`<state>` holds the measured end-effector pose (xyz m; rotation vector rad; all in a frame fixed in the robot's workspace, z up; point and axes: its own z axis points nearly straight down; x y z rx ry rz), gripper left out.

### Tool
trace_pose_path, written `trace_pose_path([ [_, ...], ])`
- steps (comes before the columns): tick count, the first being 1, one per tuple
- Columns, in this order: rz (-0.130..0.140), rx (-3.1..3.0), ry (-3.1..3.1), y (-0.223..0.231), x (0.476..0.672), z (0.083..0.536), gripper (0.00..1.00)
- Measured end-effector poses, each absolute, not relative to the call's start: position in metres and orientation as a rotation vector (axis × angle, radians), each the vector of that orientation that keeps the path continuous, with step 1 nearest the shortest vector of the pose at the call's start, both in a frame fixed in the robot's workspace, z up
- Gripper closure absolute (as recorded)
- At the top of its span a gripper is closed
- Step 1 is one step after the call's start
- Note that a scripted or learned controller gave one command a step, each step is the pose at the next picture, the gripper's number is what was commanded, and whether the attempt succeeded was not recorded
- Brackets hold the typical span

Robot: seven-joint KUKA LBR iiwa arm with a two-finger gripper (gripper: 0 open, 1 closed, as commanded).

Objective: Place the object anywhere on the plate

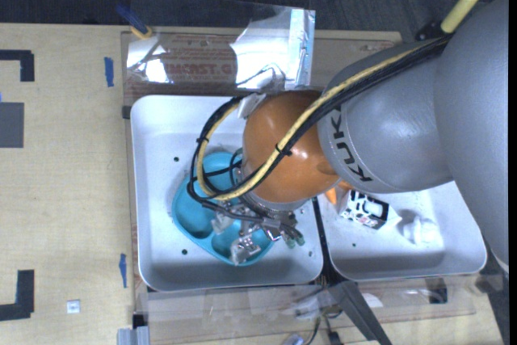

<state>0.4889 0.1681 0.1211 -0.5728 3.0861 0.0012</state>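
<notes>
We see the grey arm (404,117) reaching in from the right, its orange band (283,145) bent over the left bin (153,174) so the gripper (246,242) points down onto the blue plate (194,210), though we cannot tell its state or pick out the object beneath it
</notes>
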Motion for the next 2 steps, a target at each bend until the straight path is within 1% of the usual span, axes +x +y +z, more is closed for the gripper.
trace_pose_path([
  [1,0.007,-0.568,3.076,0.1696,0.4911,0.1323,1.00],
  [2,0.007,-0.569,3.077,0.1697,0.4908,0.1318,0.00],
])
